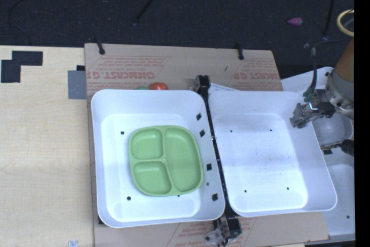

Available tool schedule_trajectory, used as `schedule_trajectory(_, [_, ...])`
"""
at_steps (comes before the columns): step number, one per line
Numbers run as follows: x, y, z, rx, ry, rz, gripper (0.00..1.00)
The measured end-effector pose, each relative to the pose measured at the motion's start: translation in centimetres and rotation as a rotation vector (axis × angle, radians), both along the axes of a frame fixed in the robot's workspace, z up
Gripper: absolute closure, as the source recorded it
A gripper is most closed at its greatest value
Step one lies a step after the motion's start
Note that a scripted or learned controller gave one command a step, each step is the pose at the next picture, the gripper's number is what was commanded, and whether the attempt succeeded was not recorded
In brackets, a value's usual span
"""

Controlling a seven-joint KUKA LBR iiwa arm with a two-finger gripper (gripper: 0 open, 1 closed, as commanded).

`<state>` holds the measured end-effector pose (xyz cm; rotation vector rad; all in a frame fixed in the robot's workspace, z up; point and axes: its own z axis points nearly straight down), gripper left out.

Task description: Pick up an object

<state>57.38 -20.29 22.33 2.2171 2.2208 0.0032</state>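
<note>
A light green plate with three compartments [166,160] lies flat in the left white bin [110,118]. My gripper [303,113] hangs at the right edge of the right white bin [272,199], far from the plate. The arm comes in from the right, grey with an orange band at the top right corner. A small red and green object [155,87] lies on the cardboard just behind the left bin.
A black divider clip strip [209,142] runs between the two bins. Brown cardboard [173,66] lies under the bins. The pale wooden bench [40,153] extends to the left. Cables and dark floor lie at the back.
</note>
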Motion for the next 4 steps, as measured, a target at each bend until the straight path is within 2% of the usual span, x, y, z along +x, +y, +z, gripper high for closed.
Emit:
schedule_trajectory(1, [0.1, -0.1, 5.3, 0.000, 0.000, 0.000, 1.00])
schedule_trajectory(4, [2.7, 14.8, 5.8, 0.003, 0.005, 0.003, 1.00])
